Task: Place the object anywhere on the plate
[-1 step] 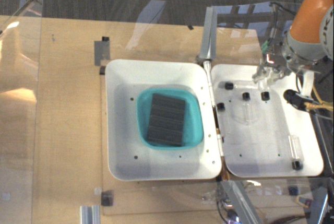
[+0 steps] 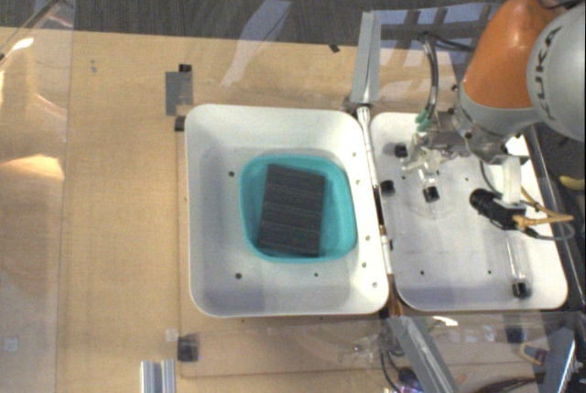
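From where I stand, the dark ridged block (image 2: 293, 210) lies flat on the teal plate (image 2: 249, 199), well inside its rim and covering most of its middle, its long side running from about 12 to 6 o'clock with a slight lean. The plate sits in the centre of the left bin (image 2: 211, 272). The arm (image 2: 513, 61), with its orange band, reaches in over the right bin (image 2: 458, 272). Its gripper (image 2: 427, 171) hangs over that bin's 11 o'clock corner, out at roughly 3 o'clock from the plate and well apart from it, across the wall where the two bins meet. Nothing can be seen carried by the gripper, and I cannot tell whether it is apart or together; it is too small and cluttered with cables at this slant. My reading is that the placing itself is done: the block rests on the plate and nothing touches it. What the next move calls for, I would say, is little more than keeping the arm clear of the left bin so the block is not nudged off. If a check is wanted, it would be that the block lies settled and not propped on the plate's raised edge.
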Controlling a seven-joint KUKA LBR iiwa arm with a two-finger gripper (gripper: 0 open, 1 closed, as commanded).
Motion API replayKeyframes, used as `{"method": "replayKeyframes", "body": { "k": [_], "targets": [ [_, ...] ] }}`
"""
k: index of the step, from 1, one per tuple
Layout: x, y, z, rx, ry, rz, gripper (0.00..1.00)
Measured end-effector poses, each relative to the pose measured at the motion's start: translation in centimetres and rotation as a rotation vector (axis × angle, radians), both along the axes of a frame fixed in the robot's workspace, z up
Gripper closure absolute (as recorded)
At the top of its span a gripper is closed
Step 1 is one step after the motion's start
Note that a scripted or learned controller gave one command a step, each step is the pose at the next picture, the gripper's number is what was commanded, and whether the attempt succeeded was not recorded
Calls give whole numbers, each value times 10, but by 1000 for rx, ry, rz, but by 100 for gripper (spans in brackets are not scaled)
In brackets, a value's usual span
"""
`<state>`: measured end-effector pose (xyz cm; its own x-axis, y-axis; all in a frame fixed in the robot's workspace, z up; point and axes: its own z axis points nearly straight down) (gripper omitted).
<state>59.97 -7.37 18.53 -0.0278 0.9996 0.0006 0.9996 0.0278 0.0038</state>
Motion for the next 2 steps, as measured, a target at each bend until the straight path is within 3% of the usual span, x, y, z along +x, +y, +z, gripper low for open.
{"method": "replayKeyframes", "body": {
  "k": [1, 2],
  "targets": [
    [-45, 63, 0, 0, 0, 97, 100],
    [-45, 62, 0, 0, 0, 96, 0]
  ]
}}
